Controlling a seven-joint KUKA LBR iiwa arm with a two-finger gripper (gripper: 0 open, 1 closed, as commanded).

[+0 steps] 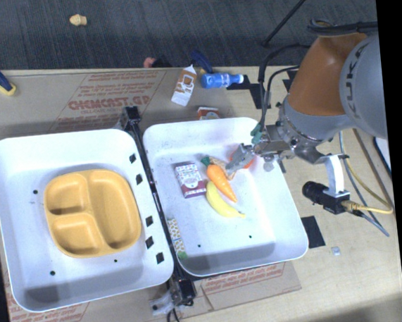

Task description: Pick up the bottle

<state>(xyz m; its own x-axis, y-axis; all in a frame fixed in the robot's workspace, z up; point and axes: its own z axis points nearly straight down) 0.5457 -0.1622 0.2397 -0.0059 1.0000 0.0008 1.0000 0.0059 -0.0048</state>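
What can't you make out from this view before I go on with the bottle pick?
- Pincer: too small and blurred to tell its state or whether it grips anything.
- Item beside the carrot under the pincer: partly hidden by it.
- Small box: label too small to read.
- Blue bottle outside the bins: small, details unclear.

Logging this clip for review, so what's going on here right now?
A grey arm with an orange band reaches in from the right, its tool low over the right bin, next to a carrot, a banana and a small dark red packet. The left bin holds a yellow divided plate. A blue bottle lies on the bench beyond the bins, untouched. Whether the tool grips anything is unclear.
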